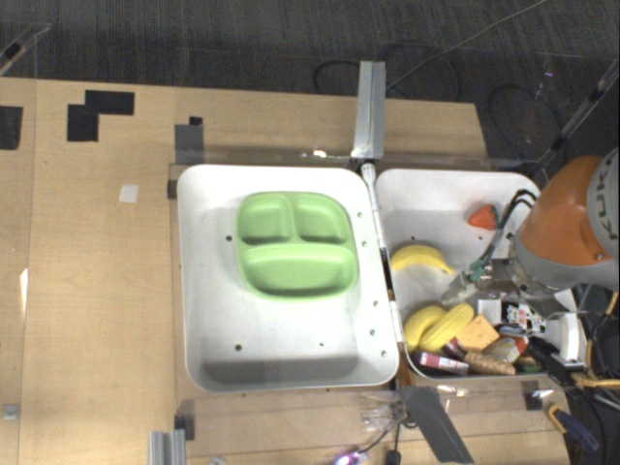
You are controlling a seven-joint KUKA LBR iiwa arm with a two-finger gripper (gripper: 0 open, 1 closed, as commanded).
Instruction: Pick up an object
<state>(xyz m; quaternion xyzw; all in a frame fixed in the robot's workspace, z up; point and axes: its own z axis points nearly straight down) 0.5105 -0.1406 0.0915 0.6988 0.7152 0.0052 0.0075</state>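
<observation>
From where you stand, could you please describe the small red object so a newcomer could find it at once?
Start at the right-hand white bin, the one the arm reaches into. Look to its far wall: the small red object lies there alone on bare white floor, beyond the banana. Unlike the pile of yellow and brown items at the near end, it touches nothing.

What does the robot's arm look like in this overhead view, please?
The grey arm carries a broad orange band above the wrist. A thin black cable loops beside it, and the metal two-finger tool at its end looks small and grey.
</observation>
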